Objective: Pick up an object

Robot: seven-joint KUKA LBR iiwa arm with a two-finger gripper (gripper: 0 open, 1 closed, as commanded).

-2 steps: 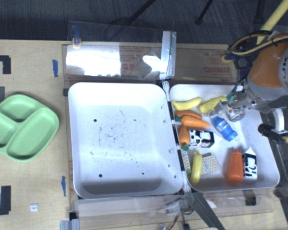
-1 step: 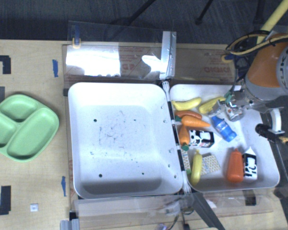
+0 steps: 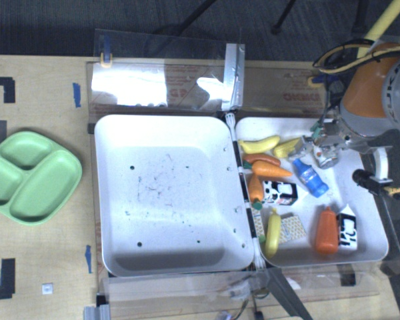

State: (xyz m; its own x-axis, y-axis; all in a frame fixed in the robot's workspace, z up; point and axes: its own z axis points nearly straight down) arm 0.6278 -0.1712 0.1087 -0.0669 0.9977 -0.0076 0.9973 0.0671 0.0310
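Hovering over the right bin: gripper, seemingly just above blue bottle

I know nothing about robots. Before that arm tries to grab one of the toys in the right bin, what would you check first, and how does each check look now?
1. Toys within reach in the right bin: ok, several lie there.
2. Hand over that bin: ok, above its upper part.
3. Hand already holding something: cannot tell, it is too blurred.
4. Nearest target: ok, the blue bottle lies just below the hand.
5. Room around the bottle: not ok, an orange carrot lies close beside it.
6. Left bin free for a drop: ok.
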